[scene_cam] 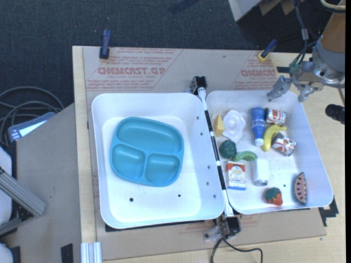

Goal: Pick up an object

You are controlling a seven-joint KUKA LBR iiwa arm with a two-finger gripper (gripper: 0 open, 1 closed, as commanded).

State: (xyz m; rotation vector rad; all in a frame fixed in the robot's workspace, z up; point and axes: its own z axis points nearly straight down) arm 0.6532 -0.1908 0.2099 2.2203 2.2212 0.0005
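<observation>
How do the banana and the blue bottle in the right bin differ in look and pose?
The banana is yellow and curved; the blue bottle is blue, straight-sided, with a white end. The blue bottle lies along the bin's length, while the banana bends across beside it, between the bottle and a red-and-white can. The banana's lower end looks greenish; the bottle's is white. Both lie flat in the right bin, side by side.

Right bin [312,147] crowded at centre; far-right floor bare. Left bin [104,119]: blue tray [147,151] mid-floor.
</observation>
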